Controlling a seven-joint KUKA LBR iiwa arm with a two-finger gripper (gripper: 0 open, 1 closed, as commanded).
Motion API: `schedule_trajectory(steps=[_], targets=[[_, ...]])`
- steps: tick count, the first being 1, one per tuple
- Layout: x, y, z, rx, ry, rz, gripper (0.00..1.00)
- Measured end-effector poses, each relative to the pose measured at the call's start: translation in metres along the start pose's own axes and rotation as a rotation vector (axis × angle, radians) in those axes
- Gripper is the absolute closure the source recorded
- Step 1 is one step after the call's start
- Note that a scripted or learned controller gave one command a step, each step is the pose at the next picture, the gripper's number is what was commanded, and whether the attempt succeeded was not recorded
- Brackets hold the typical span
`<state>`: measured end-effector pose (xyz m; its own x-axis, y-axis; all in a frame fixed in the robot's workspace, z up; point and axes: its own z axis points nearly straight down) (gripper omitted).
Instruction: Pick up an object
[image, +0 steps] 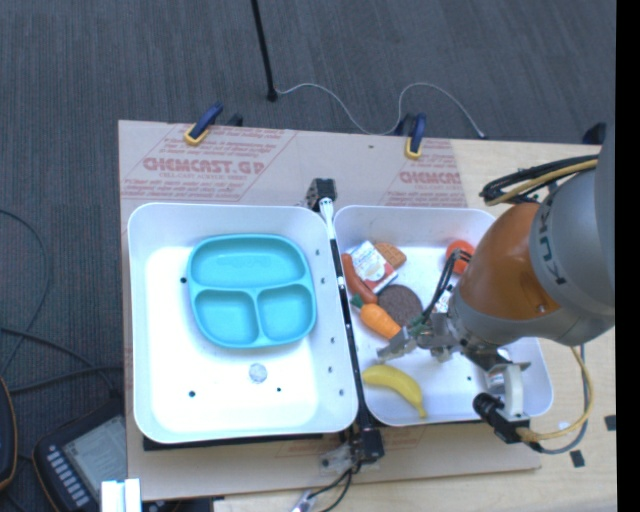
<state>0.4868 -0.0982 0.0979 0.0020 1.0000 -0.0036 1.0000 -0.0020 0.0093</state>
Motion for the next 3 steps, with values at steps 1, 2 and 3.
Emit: schedule_trajectory(steps=[1, 2, 3], targets=[[0.000, -0.002, 0.010, 0.004, 0.001, -0.001, 0.00], [0.001, -0.002, 0.010, 0.003, 0.000, 0.000, 0.00], [0.001, 0.000, -0.001, 0.000, 0.000, 0.000, 1.00]])
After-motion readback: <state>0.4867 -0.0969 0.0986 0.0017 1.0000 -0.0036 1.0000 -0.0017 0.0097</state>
